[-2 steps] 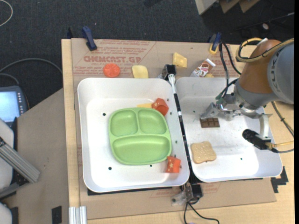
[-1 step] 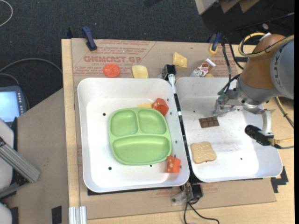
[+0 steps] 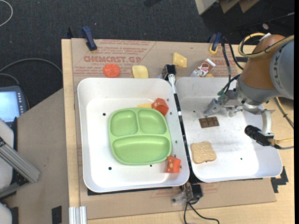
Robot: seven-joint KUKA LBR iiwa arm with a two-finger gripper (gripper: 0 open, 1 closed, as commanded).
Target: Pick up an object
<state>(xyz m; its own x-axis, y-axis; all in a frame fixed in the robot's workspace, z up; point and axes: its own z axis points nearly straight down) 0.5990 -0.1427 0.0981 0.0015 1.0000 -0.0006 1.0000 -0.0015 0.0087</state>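
Note:
In the right bin (image 3: 261,168) lie a brown chocolate bar (image 3: 209,122) and, nearer the front, a slice of toast (image 3: 202,151). My gripper (image 3: 213,108) hangs low over this bin's back half, just above and a little behind the chocolate bar, reaching in from the right. I see nothing held in it. The left bin (image 3: 91,139) holds a green divided plate (image 3: 139,135), a red piece (image 3: 160,106) with a yellow slice (image 3: 145,105) at the plate's far edge, and a small orange piece (image 3: 173,164) at its front right corner.
Behind the bins on the cardboard sit an orange disc (image 3: 111,70), a yellow piece (image 3: 139,71), a yellow wedge (image 3: 179,59) and a small carton (image 3: 203,68). Blue clamps (image 3: 88,37) (image 3: 215,42) hold the board's far edge. A black cable part (image 3: 256,134) hangs off the arm.

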